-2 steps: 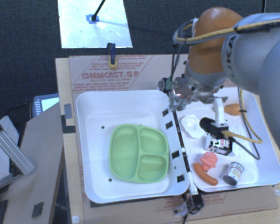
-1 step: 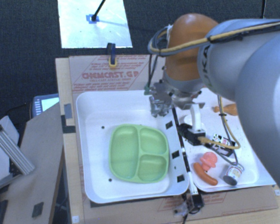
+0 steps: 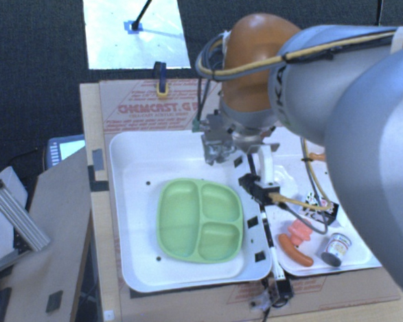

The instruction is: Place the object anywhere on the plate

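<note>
**A:** Gripper (image 3: pixel 218 149) first: where is it, and is it carrying anything?

**B:** It hangs over the far right corner of the left bin (image 3: pixel 132 196), just beyond the far edge of the plate (image 3: pixel 199 219), not over it. The wrist and the bulk of the arm (image 3: pixel 348 98) sit right above it and it reads as one dark cluster. I cannot tell whether it is wide or narrow, nor whether it has anything in it.

**A:** And the object?

**B:** The task does not say which one. The loose things I can make out all lie in the right bin (image 3: pixel 312 266), at its near end. There is a sausage (image 3: pixel 295 249), a pink piece (image 3: pixel 301 231) touching or just beside it, and a small can (image 3: pixel 335 248) near both. A few more bits lie farther back along the divider, too tangled for me to name. All of them are well apart from the plate, with the bin walls between.

**A:** What about the plate itself?

**B:** It is green with three compartments, and it lies flat in the middle of the left bin. I see nothing resting in any compartment.

**A:** So how far along are we?

**B:** By my reading, the placing is not done. If the gripper does hold something, what is left is a short move toward the near side and a release. If it holds nothing, the whole job is left: reach into the right bin, grasp, carry across and set down.
</note>
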`<state>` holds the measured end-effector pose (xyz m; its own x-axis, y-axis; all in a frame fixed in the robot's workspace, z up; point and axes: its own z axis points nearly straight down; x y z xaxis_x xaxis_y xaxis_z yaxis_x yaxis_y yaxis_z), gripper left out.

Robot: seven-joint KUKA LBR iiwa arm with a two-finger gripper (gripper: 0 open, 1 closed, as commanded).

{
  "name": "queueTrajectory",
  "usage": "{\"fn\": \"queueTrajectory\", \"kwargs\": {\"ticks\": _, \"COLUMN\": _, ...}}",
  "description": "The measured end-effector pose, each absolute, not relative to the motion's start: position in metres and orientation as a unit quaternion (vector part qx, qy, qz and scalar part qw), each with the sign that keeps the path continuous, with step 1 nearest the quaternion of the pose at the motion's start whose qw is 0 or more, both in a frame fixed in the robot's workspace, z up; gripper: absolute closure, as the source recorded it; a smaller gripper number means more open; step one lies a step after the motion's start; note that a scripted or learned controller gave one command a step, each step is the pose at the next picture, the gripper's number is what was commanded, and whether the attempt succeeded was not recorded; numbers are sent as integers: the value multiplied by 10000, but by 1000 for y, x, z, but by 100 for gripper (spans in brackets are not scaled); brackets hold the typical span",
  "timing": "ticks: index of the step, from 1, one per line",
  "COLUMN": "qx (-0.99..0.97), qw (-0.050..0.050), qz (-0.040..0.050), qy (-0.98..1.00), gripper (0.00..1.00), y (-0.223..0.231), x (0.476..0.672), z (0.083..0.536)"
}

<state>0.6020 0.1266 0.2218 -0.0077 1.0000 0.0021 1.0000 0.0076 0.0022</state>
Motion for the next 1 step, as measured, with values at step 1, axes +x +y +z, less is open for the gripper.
{"fn": "queueTrajectory", "kwargs": {"ticks": 1, "qx": 7054, "qw": 1, "qz": 7, "qy": 7088, "gripper": 0, "y": 125, "x": 602, "z": 222}}
